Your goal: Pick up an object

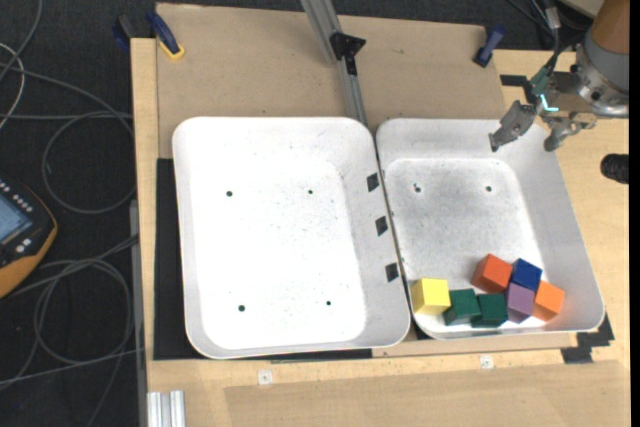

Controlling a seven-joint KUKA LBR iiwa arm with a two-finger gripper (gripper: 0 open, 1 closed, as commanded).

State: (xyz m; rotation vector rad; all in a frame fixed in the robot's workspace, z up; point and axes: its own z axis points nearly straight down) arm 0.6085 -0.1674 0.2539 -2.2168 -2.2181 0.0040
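Coloured blocks bear no readable writing, clustered at five o'clock; my gripper hovers spread wide at two o'clock.

We see a cluster of small coloured blocks, well apart from the gripper and below it in the picture, packed into the near corner of the right bin. The yellow block sits farthest left of the gripper. Two green blocks lie side by side just right of it, touching. Behind them an orange-red block stands tilted, with a blue block beside it, a purple block in front, and an orange block against the bin's wall.
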